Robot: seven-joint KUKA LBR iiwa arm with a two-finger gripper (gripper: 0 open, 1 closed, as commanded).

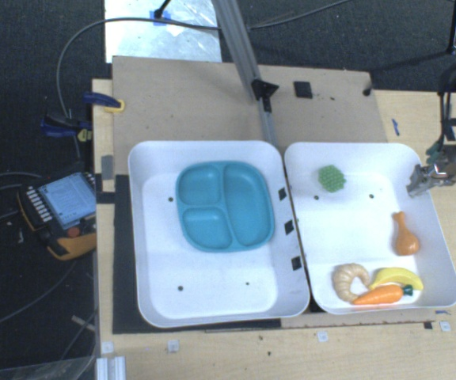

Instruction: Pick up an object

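Objects in right bin (442,287), none lifted yet.
Camera view: gripper (418,182) hangs at that bin's far right rim, nothing between its fingers; spread or pressed together, cannot tell. Drumstick (404,236) lies nearest the gripper with open floor around; croissant (349,279), banana (398,276), carrot (380,294) crowd the near wall; green ball (332,178) sits alone.

- Left bin (153,291): white, with small dark dots.
- Right bin (355,212): white.
- Divided plate (225,206): plain turquoise blue.
- Bumpy ball (332,179): green.
- Drumstick (404,235): orange-brown.
- Banana (397,276): yellow.
- Carrot (381,295): orange, green at the stem.
- Croissant (349,279): pale tan.
- Bench board (212,101): beige.
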